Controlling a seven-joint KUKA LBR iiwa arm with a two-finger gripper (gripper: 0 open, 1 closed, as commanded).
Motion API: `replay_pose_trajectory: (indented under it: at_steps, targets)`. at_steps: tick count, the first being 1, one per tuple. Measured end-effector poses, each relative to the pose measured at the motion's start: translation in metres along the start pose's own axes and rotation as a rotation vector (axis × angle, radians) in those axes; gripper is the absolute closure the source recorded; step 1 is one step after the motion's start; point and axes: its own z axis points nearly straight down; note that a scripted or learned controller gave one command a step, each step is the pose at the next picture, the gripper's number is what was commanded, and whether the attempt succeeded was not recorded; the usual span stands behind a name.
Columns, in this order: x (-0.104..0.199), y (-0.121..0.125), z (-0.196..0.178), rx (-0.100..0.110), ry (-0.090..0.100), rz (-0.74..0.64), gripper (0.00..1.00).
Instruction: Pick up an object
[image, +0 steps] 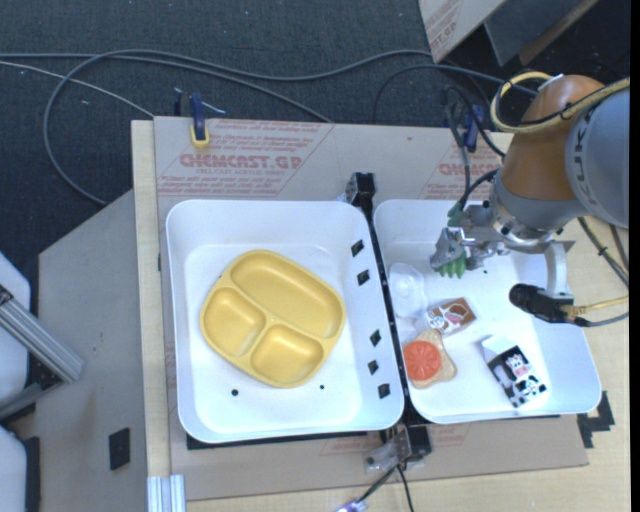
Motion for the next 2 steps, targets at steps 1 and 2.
replay_pose_trajectory:
  at_steps: [1,2]
  targets:
    - [0.000,-0.004,-0.063,0.000,0.000,0.000,1.00]
    - [0.000,-0.003,-0.087,0.003,0.001,0.000,1.00]
